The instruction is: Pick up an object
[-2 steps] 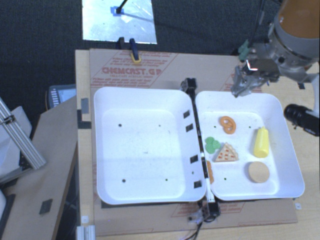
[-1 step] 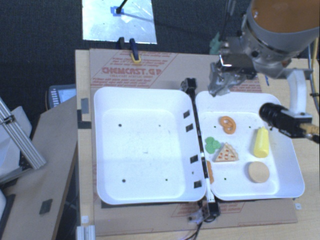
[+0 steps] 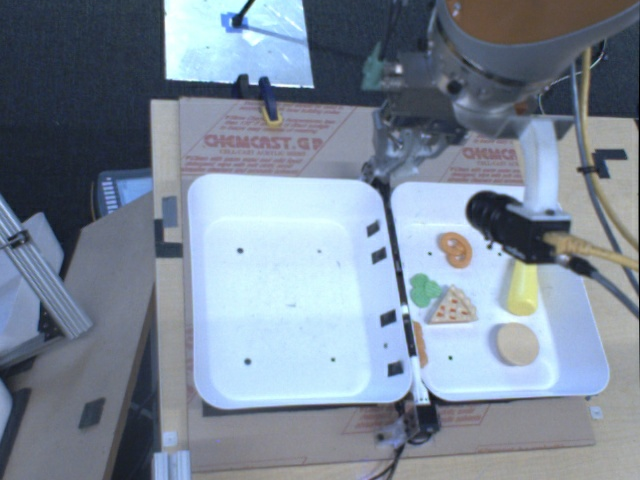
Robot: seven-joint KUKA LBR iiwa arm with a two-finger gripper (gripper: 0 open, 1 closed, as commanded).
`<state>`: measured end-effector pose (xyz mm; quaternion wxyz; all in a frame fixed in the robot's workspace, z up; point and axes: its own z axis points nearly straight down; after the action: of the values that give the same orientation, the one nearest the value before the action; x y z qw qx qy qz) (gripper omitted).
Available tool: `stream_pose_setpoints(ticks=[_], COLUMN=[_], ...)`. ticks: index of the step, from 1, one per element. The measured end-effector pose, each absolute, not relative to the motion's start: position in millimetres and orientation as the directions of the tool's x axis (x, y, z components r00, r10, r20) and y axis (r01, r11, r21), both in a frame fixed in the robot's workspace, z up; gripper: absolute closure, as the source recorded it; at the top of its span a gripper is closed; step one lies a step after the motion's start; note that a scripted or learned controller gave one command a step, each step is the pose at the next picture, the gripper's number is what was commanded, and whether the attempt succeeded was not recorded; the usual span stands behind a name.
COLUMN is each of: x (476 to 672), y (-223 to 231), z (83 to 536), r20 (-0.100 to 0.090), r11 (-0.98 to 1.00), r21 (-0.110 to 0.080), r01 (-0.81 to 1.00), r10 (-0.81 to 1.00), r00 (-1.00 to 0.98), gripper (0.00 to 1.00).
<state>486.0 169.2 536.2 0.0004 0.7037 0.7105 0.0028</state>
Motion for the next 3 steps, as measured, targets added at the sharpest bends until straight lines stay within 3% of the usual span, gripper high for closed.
stream_pose_setpoints(ticks=[1,2,3], x=[486.0,486.3,486.3], y=[219.6,216.8,216.8], z=[534.9,534.9,534.9], r20=[0.002,0.001,0.001], r11=[0.008,0.004,0.004], r21=[0.002,0.002,0.002], r01=[1.0,1.0,1.0], r10=[1.0,1.0,1.0], r00=[-0.008,-0.004,-0.004], gripper=[1.0,0.0,0.0])
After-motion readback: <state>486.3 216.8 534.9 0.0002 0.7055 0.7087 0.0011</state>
